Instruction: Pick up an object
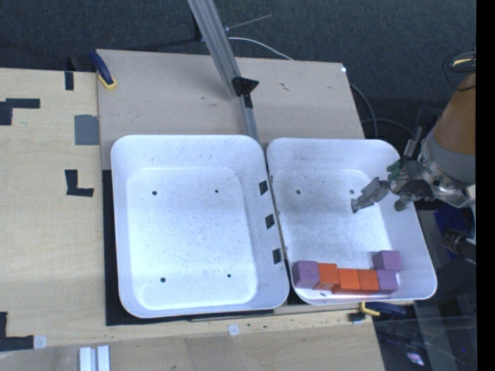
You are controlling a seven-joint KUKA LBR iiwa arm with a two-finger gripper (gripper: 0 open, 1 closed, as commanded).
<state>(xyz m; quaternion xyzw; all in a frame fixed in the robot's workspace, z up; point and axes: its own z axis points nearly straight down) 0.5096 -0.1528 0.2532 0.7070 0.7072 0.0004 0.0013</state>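
Two bins (193, 149) sit side by side; claw (383, 195) hovers wide and empty, blocks (348, 277) unpicked.

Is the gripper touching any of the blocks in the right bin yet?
Apart. The camera view shows the gripper over bare bin floor, with white floor between it and the purple and orange blocks along the near wall.

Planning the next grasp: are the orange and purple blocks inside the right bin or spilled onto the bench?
Inside. The orange and purple blocks lie bunched along the near wall of the right shallow white bin, within its rim.
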